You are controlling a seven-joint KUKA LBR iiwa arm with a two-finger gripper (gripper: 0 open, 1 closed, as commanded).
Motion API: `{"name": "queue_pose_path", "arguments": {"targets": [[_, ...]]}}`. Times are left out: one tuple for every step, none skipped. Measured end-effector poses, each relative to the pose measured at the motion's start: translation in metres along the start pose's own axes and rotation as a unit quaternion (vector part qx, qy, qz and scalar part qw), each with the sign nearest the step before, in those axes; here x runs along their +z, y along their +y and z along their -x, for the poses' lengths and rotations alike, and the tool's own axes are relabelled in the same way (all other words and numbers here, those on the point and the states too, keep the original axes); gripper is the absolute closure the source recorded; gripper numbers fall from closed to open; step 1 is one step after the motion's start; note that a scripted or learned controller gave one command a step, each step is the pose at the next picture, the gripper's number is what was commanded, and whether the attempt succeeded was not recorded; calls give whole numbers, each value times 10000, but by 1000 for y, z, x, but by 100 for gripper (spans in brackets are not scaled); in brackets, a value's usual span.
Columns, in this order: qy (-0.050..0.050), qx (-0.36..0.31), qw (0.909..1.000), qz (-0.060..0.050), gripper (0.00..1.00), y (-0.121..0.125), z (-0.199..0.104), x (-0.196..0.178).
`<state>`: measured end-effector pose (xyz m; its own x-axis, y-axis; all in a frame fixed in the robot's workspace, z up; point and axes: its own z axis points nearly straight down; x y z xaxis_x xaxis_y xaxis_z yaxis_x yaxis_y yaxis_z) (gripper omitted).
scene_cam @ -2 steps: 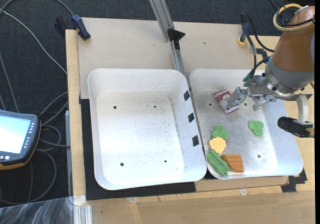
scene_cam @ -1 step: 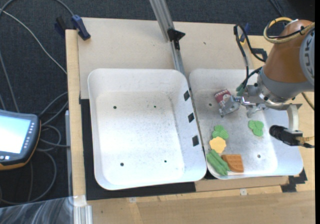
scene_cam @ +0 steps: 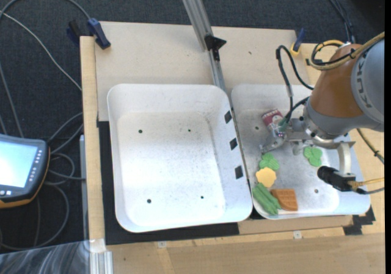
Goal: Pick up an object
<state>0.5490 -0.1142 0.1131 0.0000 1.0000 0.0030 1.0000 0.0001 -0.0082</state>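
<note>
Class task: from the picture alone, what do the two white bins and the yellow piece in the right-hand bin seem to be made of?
Left bin and right bin: probably moulded plastic, judging by rounded corners and a smooth matte white surface with dark speckles. Yellow piece: likely soft foam or plastic, with flat uniform colour and no shine; too small to settle.

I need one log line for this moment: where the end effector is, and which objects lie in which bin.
end effector: over right bin, near red-white item | right bin near corner: green pieces, yellow piece, orange block | grasp: none visible
</note>
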Motion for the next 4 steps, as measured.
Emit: {"name": "queue_pose_path", "arguments": {"targets": [[-5,-3,10000,44,100,2,0,-14],[-19,-6,10000,67,100,0,2,-58],[-25,-6,10000,84,100,4,10,-119],[-23,-9,10000,81,100,5,9,-174]]}}
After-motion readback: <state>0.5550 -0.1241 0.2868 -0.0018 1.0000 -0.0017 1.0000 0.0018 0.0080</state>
